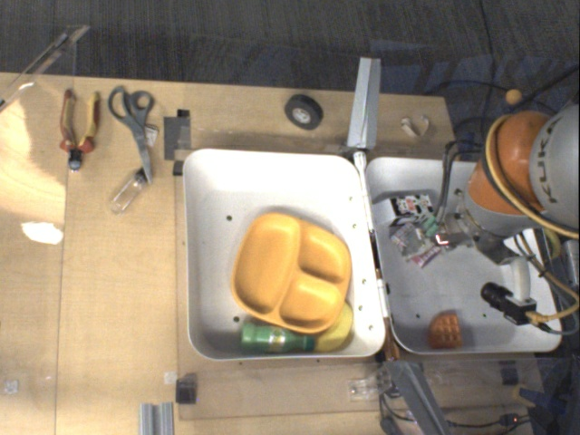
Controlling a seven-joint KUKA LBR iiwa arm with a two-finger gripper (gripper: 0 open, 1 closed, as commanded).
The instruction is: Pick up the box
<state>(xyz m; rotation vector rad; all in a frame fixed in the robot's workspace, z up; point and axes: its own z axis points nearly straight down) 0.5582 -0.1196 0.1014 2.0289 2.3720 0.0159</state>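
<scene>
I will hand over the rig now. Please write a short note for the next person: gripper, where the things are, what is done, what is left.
Gripper: low in the right bin, at its left part; open or shut cannot be told.
Box: small, lying in the right bin near its upper left corner, beside the gripper.
Left bin: yellow tray, green bottle.
Done: arm has reached the box area.
Left: grasp the box and lift it; no lift is visible.

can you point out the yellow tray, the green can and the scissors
yellow tray point(292, 270), camera view, on the ridge between its compartments
green can point(274, 337), camera view, on the middle of its side, along the left bin's near wall
scissors point(139, 130), camera view, near the pivot, just below the handles
</scene>
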